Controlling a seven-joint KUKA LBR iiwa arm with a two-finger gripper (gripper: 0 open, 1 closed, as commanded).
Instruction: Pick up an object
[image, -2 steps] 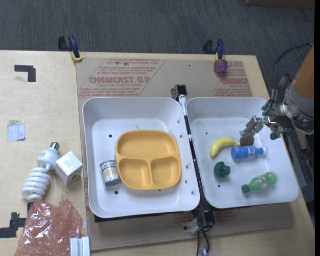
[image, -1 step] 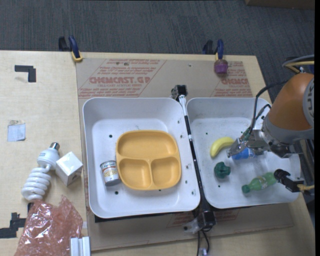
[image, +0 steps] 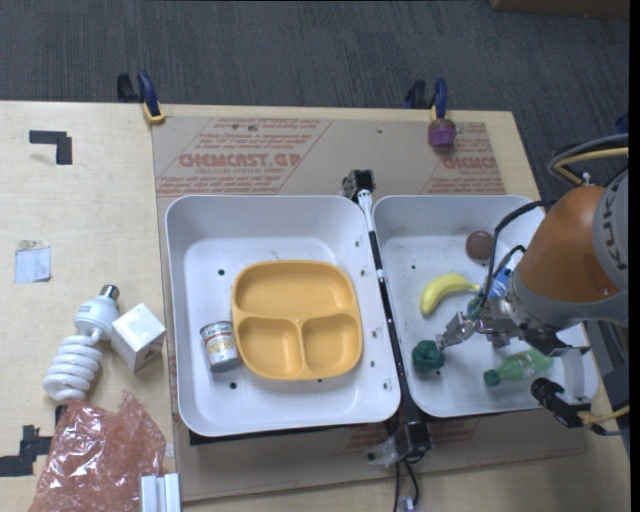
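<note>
**Gripper low in right bin, nothing gripped**

Gripper (image: 478, 328) low over right bin (image: 400, 215), fingers slightly spread, nothing between them. Green ball (image: 428, 357) just beside it at 8 o'clock; green bottle (image: 515, 367) at 4. Banana (image: 446, 291) near at 11, brown ball (image: 480, 243) further at 12. Left bin (image: 185, 225): yellow tray (image: 297, 319), can (image: 218, 346) touching its 9 o'clock edge.

Arm (image: 570, 255) reaches in from right, wrist bent down; gripper (image: 470, 328) low, fingers apparently spread, nothing between.

Tray (image: 297, 320) (left bin (image: 190, 260)), can (image: 218, 346) at its left.
</note>
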